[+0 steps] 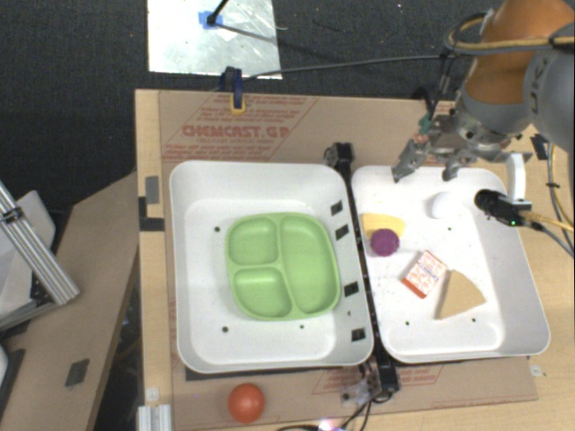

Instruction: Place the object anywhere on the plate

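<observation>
- We see the two white bins side by side: the left bin (193, 241) bears the green plate (282, 266), and the right bin (512, 285) bears the loose objects.
- The plate has three compartments and nothing lies on any of them, so we judge the task not yet begun in effect: picking, carrying across and setting down all remain.
- The gripper (428, 160) hovers over the far edge of the right bin, its fingers apart and nothing between them.
- Candidate objects lie in the right bin: a tan wedge (460, 296), a red-and-white packet (424, 274), a yellow piece (382, 224) touching a purple ball (384, 241), and a white ball (443, 206) nearest the gripper.
- The black clips (344, 232) along the seam between the bins stand in the carrying path; an orange ball (246, 402) sits outside, near the front.
</observation>
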Motion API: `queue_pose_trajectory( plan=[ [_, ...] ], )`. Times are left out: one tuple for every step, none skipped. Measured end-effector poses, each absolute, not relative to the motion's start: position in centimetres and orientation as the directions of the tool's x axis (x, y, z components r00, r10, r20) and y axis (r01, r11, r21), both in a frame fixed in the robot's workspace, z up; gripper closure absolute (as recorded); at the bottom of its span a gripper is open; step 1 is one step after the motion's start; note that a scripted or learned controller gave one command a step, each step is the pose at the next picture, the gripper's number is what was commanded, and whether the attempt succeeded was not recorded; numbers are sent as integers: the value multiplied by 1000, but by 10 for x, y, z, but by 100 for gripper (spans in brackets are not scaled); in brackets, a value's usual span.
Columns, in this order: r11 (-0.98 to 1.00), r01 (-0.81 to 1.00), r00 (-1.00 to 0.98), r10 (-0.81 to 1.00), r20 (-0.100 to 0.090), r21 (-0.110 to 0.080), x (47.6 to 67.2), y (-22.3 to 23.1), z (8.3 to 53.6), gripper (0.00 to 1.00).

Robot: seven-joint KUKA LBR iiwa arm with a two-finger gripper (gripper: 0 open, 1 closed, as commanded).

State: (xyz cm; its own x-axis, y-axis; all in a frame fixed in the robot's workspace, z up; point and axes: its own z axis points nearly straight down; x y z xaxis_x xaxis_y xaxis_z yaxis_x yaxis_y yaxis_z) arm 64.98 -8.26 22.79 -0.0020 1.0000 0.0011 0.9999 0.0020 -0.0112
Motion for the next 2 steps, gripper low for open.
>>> queue_pose_trajectory(
  plan=[
    [4,1000,-4,1000,0,2,652,-82,236,0],
    [6,1000,-6,1000,0,-2,654,-72,183,0]
  ],
)
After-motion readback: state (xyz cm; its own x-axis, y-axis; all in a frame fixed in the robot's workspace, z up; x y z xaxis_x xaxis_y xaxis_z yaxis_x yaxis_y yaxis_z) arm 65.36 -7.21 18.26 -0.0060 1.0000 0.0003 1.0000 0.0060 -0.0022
